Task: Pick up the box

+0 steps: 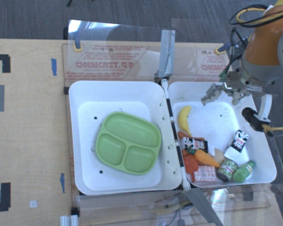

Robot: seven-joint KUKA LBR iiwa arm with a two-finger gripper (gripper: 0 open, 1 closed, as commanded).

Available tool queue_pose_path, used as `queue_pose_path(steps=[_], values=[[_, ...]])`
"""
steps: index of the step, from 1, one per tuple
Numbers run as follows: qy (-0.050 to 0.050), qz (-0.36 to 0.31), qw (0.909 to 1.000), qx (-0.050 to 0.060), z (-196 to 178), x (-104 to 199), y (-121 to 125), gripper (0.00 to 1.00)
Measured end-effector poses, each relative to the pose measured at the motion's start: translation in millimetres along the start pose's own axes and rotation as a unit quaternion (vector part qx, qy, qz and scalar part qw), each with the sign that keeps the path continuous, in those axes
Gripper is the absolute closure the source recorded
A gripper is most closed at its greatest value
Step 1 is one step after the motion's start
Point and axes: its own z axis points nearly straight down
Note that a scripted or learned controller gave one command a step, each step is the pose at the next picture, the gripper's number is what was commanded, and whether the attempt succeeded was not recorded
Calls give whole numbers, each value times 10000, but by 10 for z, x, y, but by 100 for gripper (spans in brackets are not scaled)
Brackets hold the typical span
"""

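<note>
camera view: fixed overhead | slanted down | both bins (80, 98)

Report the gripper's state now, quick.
Gripper: fingers open, holding nothing, hovering over the right bin, apart from the box.

Green divided plate (128, 142), yellow banana (184, 118), orange carrot (206, 158), black-and-white patterned box (239, 141)

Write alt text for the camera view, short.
The arm's hand hovers open over the right bin's far end, holding nothing. Below it lie a banana, carrot, small box and green bottle; the left bin holds a green divided plate.
</note>
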Motion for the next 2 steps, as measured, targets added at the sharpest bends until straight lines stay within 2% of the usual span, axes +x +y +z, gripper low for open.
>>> queue_pose_path(steps=[1,2], values=[[-3,170,9999,-32,1165,-83,-152,0],[-4,-119,9999,-32,1175,142,466,0]])
